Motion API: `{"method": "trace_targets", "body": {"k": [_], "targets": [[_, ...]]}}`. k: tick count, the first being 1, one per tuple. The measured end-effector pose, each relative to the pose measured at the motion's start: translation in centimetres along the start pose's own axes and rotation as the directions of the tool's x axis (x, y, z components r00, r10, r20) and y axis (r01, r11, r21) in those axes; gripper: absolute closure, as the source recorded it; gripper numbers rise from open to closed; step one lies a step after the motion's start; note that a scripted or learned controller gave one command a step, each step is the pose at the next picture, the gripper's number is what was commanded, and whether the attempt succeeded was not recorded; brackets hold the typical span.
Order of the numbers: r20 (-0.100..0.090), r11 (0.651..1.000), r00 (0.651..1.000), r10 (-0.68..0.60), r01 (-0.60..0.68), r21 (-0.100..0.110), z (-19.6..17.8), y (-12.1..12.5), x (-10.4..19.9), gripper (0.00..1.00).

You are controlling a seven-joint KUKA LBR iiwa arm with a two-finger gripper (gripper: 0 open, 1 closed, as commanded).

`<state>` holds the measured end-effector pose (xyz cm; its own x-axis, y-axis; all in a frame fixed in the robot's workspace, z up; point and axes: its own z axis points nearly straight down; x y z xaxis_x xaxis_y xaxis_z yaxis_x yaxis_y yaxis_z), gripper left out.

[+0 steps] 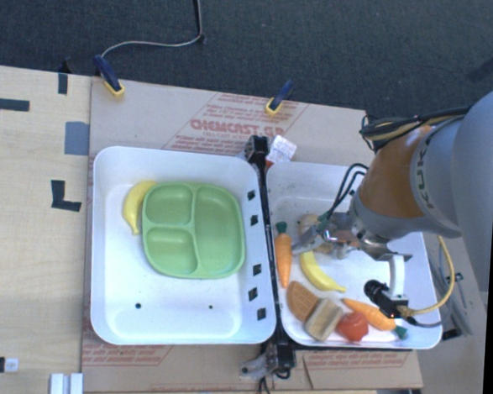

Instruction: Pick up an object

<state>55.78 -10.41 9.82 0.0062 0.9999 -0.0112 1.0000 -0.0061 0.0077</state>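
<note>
Two shallow white plastic bins sit side by side: the left bin (108, 250) and the right bin (422, 335). There are two yellow toy bananas (133, 205) (319, 273), two orange toy carrots (283, 258) (371, 313), one green sectioned plastic tray (194, 229), one red toy tomato (353, 327) and one brown toy bread slice (301, 300).

banana (320, 274) | yellow, lying flat | right bin, between orange carrot (283, 258) and bread (302, 300)

the two white bins (108, 309) look like smooth, slightly glossy plastic, as does the green divided tray (195, 230). they sit on matt brown cardboard (226, 123) over pale wood-grain bench (16, 243).
</note>
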Motion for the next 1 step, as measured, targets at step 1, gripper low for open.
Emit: {"method": "trace_targets", "body": {"k": [1], "targets": [[-0.007, 1.0, 1.0, -0.003, 0.003, 0.006, -0.76, -0.07, 0.36, 1.0]]}}
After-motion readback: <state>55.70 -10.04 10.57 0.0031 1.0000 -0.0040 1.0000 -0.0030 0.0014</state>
